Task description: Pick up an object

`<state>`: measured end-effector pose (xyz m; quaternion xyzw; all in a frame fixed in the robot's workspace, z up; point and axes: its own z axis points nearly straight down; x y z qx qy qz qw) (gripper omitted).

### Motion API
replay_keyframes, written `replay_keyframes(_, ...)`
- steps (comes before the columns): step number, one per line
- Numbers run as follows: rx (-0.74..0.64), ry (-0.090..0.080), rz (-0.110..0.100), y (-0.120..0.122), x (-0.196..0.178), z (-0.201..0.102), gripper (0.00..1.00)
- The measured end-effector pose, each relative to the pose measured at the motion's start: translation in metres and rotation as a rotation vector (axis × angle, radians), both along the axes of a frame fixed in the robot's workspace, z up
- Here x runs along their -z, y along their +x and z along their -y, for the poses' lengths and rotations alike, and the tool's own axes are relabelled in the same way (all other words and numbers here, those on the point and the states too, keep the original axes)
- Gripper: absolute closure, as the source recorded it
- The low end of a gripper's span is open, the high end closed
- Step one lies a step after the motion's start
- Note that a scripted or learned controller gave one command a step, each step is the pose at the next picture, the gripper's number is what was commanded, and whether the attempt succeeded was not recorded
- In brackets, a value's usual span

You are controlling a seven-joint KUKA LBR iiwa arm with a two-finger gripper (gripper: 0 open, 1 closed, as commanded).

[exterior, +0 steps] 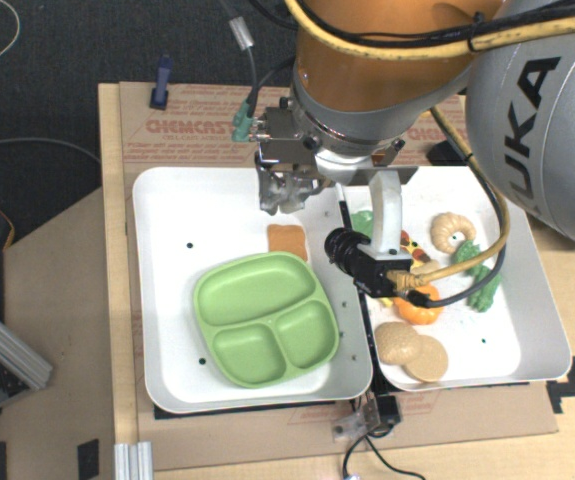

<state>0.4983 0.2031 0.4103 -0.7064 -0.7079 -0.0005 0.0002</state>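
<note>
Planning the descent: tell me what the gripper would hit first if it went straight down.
Likely the bare floor of the left bin, close behind the orange block. The gripper hangs near the bin's back; depth is hard to judge, so it might clip the block.

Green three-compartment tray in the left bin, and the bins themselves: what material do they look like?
Green three-compartment tray: likely moulded plastic, matte to satin; uniform colour, rounded edges and soft dividers with faint sheen. Shallow white left bin and shallow white right bin: probably thin formed plastic, smooth and semi-gloss; rolled rims and rounded corners, though coated metal can't be ruled out.
</note>
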Motion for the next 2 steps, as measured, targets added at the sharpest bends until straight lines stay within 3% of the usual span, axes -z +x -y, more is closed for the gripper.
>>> replay_keyframes(1,0.010,-0.004,-0.006,-0.014,0.034,0.076,1.00)
replay_keyframes(2,0.002,0.000,0.001,-0.013,0.022,0.071,1.00)
